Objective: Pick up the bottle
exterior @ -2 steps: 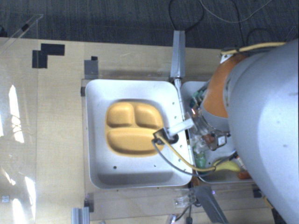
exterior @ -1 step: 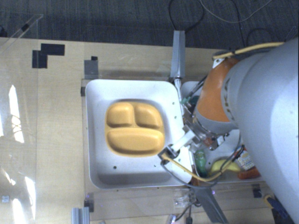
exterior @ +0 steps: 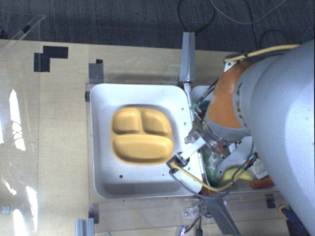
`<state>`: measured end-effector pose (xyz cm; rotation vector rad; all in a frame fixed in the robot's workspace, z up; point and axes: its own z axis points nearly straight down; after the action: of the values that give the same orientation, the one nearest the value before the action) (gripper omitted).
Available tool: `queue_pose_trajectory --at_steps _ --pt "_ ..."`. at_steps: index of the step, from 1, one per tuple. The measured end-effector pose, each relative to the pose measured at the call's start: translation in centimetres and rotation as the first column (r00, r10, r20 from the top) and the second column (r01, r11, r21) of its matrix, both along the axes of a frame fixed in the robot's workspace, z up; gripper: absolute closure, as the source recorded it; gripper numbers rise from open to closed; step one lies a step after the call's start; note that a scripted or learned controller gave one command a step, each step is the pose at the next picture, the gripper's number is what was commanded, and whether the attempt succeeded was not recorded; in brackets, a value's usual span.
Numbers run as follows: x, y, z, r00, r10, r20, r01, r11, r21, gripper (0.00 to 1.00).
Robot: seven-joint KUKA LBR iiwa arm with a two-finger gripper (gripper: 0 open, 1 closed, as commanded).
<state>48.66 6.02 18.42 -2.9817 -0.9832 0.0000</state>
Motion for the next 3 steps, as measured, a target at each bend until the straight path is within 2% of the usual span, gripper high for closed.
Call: queue_pose_trajectory --at_steps 1,2,3 --pt "1.1 1.0 -3.0 0.988 -0.145 0.044 0.146 0.989 -0.011 0.00" --pt "0.1 -4.6 0.0 0.982 -0.190 0.003 0.190 0.982 0.000 0.00" --pt "0.0 4.7 0.0 0.977 -0.211 0.001 0.211 0.977 0.000 0.00"
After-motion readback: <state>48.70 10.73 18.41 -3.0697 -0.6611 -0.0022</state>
